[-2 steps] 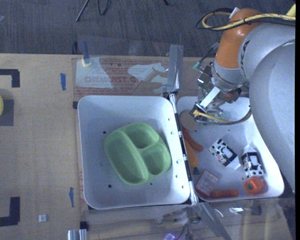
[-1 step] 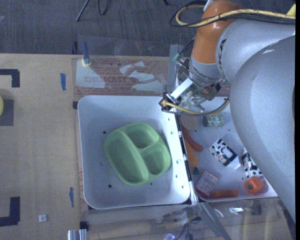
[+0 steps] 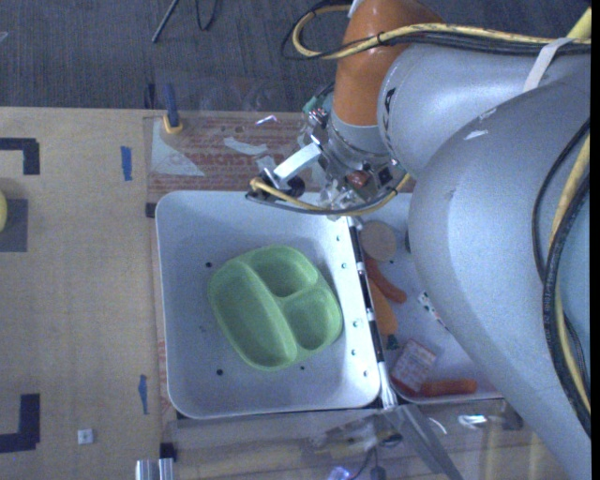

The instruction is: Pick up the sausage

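Reaching in from three o'clock, the grey arm [image 3: 487,187] carries its gripper [image 3: 330,192] over the twelve o'clock rim of the left bin [image 3: 187,356]; whether it is apart or together I cannot tell. A green divided plate [image 3: 275,306] lies in that bin. At five o'clock, the sausage [image 3: 448,386] lies in the right bin [image 3: 441,361], beside a small packet [image 3: 413,360].

I see the light plywood bench top [image 3: 75,309] with black corner marks [image 3: 23,155] and blue tape strips [image 3: 127,162]. Dark grey carpet floor [image 3: 84,47] runs along the top, black cables [image 3: 187,14] lying on it. Lighting even.
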Tool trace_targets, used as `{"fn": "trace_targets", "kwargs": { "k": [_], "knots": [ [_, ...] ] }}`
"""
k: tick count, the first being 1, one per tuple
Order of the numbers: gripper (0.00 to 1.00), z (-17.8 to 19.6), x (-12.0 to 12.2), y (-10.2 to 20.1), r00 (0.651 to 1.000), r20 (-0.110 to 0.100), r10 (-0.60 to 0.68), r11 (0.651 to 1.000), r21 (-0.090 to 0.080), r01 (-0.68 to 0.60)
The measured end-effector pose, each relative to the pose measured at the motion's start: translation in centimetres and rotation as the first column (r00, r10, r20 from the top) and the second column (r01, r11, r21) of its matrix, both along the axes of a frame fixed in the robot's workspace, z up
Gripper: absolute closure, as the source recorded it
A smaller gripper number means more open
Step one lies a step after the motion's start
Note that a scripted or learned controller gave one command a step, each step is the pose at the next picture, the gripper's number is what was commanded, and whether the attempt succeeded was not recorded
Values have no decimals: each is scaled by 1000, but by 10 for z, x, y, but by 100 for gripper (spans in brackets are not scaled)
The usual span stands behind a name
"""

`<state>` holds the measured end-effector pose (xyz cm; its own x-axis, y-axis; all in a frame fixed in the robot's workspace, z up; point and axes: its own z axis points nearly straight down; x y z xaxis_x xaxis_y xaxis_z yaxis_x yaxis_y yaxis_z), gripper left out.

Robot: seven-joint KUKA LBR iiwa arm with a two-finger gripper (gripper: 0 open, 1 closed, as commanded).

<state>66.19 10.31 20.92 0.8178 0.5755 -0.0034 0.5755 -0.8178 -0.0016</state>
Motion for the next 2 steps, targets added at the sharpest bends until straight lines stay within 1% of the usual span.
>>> {"fn": "trace_targets", "kwargs": {
  "k": [2],
  "knots": [
    [100, 16, 0, 4, 1000, -8, 13, 1000, -3, -13]
  ]
}}
